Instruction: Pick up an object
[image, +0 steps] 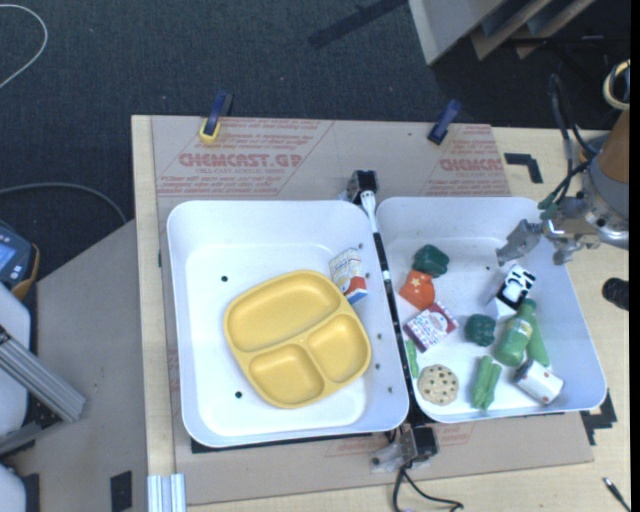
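Note:
My gripper (538, 250) hovers over the far right part of the right bin (585, 345), open, with nothing between its fingers. Just below and left of it lies a black-and-white block (514, 287). The same bin holds several small toys: a dark green piece (431, 259), an orange-red piece (418, 290), a pink packet (430, 327), a cookie (437, 382), a green bottle (513, 340), a green pod (486, 382) and a white cup (540, 380).
The left bin (195, 300) holds a yellow divided plate (297, 337) and a small white can (347, 272) by its right wall. Cables (565, 120) hang near the arm at the far right. Clamps (213, 118) sit on the bench's back edge.

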